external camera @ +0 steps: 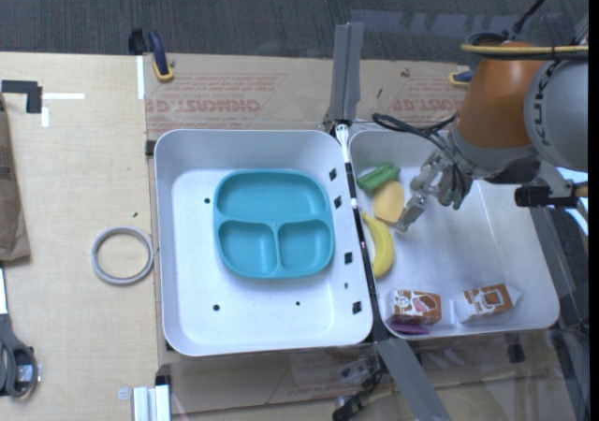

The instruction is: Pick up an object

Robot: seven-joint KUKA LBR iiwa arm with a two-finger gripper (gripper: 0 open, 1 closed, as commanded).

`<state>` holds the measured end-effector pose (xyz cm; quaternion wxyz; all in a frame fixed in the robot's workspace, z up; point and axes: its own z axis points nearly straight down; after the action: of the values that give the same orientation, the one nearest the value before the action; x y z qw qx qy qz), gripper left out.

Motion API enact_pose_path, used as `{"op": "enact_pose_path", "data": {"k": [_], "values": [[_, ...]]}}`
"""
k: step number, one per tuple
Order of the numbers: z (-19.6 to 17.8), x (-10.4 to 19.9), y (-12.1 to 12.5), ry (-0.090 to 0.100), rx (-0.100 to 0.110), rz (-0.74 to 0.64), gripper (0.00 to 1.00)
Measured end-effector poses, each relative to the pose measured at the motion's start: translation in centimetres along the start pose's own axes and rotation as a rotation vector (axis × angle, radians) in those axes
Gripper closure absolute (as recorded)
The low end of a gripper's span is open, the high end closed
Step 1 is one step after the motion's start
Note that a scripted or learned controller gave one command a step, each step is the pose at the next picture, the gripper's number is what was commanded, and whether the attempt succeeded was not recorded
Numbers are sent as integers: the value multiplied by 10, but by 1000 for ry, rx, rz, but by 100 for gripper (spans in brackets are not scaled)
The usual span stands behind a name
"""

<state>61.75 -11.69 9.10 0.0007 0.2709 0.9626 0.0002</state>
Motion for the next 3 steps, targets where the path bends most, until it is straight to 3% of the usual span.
{"op": "enact_pose_path", "data": {"k": [1, 2, 3], "values": [[0, 46, -3, 2, 1, 5, 0], [0, 46, -3, 2, 1, 5, 0], [0, 30, 7, 0, 1, 160, 0]]}}
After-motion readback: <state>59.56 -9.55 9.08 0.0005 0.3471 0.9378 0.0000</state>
